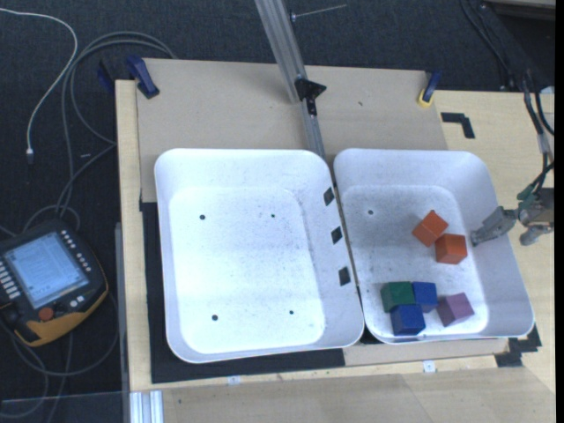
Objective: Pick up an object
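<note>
The right bin [401,159] holds several small blocks. Two orange blocks [430,227] touch near its middle right. Toward the front edge a green block [397,294], two blue blocks [408,319] and a purple block [456,307] are clustered. My gripper [509,229] hangs over the right rim of this bin, just right of the orange blocks. It is open with nothing between its fingers. One grey finger [488,226] points toward the lower orange block [450,248], a short gap away.
The left bin [238,161] sits beside the right one, joined by black clips [336,234]. A metal pole [280,33] slants in from the top. A teach pendant [44,276] and cables lie on the floor at left.
</note>
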{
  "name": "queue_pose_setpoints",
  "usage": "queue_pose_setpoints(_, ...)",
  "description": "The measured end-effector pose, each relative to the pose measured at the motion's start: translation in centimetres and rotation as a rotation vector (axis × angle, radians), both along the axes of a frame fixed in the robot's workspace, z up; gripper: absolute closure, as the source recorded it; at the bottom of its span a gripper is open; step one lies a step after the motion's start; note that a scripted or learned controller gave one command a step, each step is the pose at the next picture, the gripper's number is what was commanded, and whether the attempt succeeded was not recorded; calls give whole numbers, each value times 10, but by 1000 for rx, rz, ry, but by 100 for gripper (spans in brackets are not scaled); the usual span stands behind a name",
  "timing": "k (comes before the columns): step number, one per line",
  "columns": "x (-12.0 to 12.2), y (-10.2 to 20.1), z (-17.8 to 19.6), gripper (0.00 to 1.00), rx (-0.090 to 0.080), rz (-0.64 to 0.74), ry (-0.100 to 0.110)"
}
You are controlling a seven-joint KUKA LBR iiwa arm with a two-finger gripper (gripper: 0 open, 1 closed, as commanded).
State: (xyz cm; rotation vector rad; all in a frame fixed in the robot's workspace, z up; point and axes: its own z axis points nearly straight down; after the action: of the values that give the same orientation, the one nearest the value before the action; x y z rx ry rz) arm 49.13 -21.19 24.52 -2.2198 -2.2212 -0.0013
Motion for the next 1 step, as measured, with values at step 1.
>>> queue_pose_setpoints(1, 41, -5, -116, 0, 2, 1, 7)
